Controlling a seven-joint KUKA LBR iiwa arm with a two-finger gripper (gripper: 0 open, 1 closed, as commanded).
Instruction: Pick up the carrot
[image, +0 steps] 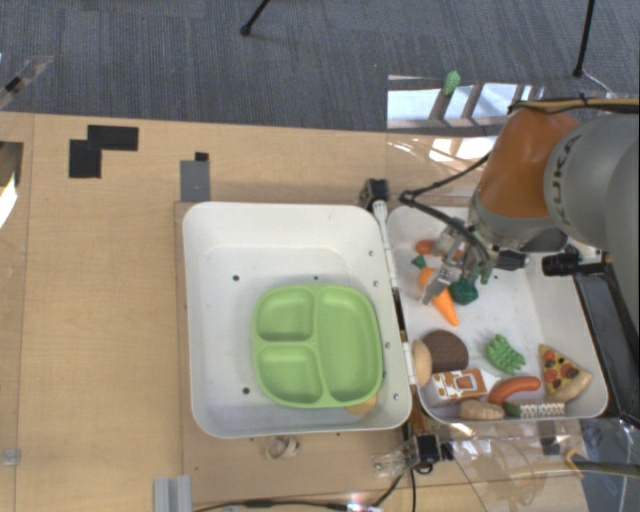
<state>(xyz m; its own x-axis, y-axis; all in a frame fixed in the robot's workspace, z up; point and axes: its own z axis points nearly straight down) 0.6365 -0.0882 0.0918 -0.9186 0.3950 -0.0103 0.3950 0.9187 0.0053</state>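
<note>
The carrot (447, 309) is a small orange cone with a dark green top (465, 292), lying in the right bin (560, 300) near its left-centre. My gripper (452, 275) hangs low over the carrot's upper end, reaching in from the right under the orange-banded wrist (525, 165). Its fingers (437, 289) look spread, one on the left of the carrot top and the other towards the right. Nothing is visibly clamped between them. The wrist hides part of the bin behind the gripper.
Small orange pieces (424, 247) lie just left of the gripper. The right bin's front holds a brown round item (446, 351), a green leafy piece (505, 353), a pizza slice (562, 373), a sausage (515, 388) and a small box (462, 383). A green divided plate (318, 346) sits in the left bin (225, 260).
</note>
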